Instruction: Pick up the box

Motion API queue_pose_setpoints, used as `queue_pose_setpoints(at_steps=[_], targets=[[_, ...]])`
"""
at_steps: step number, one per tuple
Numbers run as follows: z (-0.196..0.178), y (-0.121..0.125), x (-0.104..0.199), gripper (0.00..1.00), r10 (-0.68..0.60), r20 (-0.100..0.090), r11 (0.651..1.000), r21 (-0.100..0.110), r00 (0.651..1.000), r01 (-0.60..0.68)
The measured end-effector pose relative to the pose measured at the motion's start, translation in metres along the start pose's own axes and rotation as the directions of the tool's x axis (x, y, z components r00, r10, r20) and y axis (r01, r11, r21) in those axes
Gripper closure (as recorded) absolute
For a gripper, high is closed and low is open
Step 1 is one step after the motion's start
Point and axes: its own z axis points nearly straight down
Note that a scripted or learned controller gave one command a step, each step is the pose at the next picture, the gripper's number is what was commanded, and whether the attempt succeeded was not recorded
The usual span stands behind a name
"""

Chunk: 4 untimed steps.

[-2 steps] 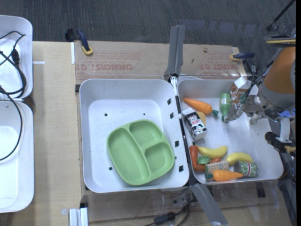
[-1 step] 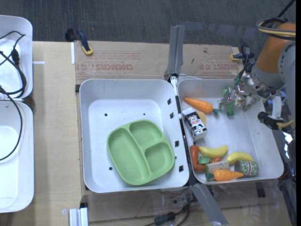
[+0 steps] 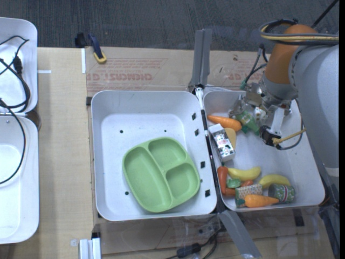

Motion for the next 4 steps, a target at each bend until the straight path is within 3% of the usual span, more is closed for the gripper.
queue_pose_setpoints(at_steps=[1, 2, 3, 4], targets=[[0.000, -0.062, -0.037, 0.00, 0.188, 0.000, 0.982, -0.001, 0.982, -0.188], [-0.009, -0.034, -0.017, 0.00, 0.024, 0.001, 1.000, -0.003, 1.000, -0.024], [-0.017, -0.034, -0.018, 1.00, 0.024, 0.003, 1.000, 0.000, 1.000, -0.024], [-0.024, -0.034, -0.019, 1.00, 0.024, 0.004, 1.000, 0.002, 1.000, -0.024]])
